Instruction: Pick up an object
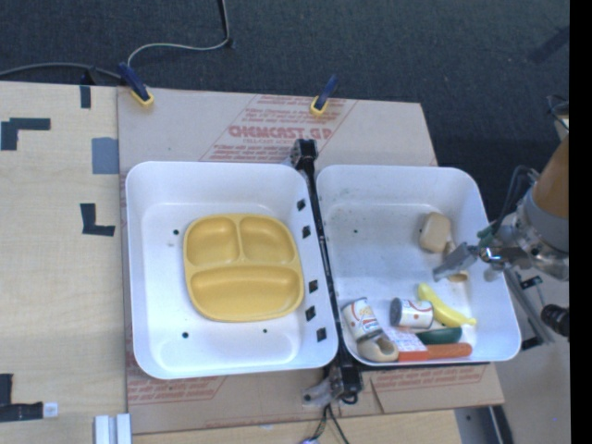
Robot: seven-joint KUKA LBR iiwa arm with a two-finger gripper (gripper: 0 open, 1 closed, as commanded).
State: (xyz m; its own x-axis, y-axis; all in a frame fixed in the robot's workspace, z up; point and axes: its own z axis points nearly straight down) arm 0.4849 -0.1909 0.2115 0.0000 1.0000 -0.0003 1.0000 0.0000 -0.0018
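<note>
Left bin (148,248): held one yellow divided plate (243,266), lying flat at centre. Right bin (388,188): held a tan bread roll (435,232) near the right wall; along the front edge, a small can (362,320), a second small can (413,314), a banana (446,309), a carrot (444,349). Gripper (455,265): hung just below the roll, above the banana; whether its claw was apart or together could not be told.

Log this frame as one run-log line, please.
phase: approach | gripper: over right bin, beside tan lump, holding nothing visible | banana: untouched | yellow plate: left bin
</note>
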